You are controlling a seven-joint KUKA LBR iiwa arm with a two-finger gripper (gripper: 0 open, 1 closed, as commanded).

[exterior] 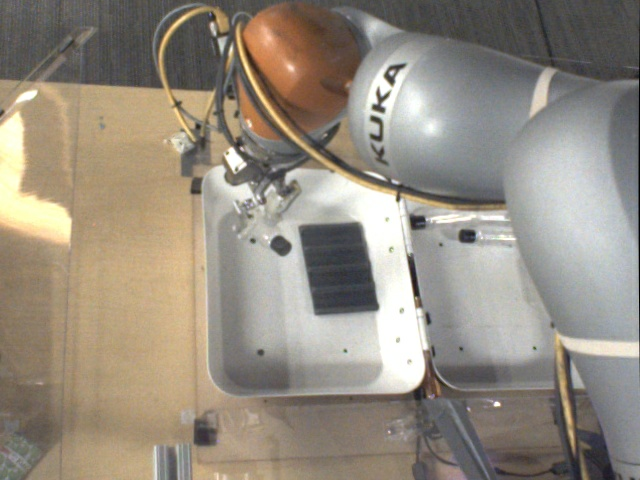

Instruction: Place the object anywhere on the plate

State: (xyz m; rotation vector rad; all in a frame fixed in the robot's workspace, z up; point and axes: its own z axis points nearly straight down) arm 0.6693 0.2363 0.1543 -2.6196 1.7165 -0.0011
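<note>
The plate [339, 268] is a dark, ridged rectangle lying flat near the middle of the left bin [240, 358]. A small dark object [280, 245] rests on the bin floor just left of the plate's upper left corner, apart from it. My gripper [262, 204] hangs over the bin's upper left part, just above and slightly left of the small object. Nothing can be seen held in it. The orange wrist band [298, 63] and the grey arm cover the bin's back edge.
The right bin [490, 338] adjoins the left one, partly under the arm; a small dark-tipped piece [468, 235] lies near its back wall. Cables [185, 68] loop off the wrist to the upper left. Wooden bench [110, 268] extends left of the bins.
</note>
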